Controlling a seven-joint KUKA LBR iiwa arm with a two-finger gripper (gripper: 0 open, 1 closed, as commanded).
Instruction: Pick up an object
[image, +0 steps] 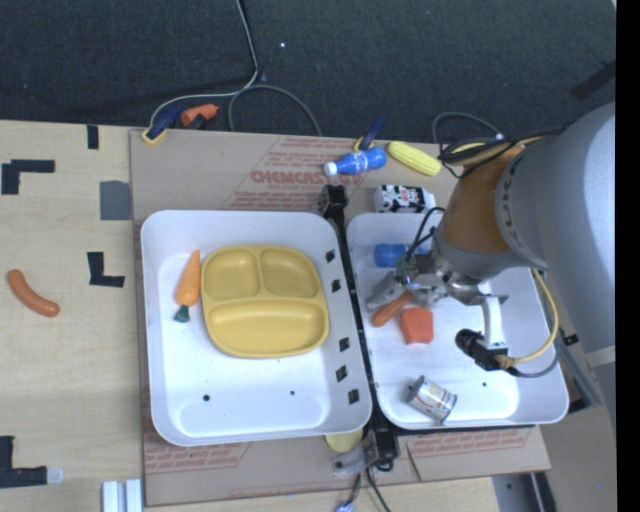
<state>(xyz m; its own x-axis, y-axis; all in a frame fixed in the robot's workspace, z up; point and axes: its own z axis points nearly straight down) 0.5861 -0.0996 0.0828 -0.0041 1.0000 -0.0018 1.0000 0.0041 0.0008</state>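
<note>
Gripper just above orange block

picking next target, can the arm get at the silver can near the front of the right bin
Probably yes. The silver can lies alone on bare floor of the right bin, apart from the orange block, and the gripper is already over that bin.
</note>
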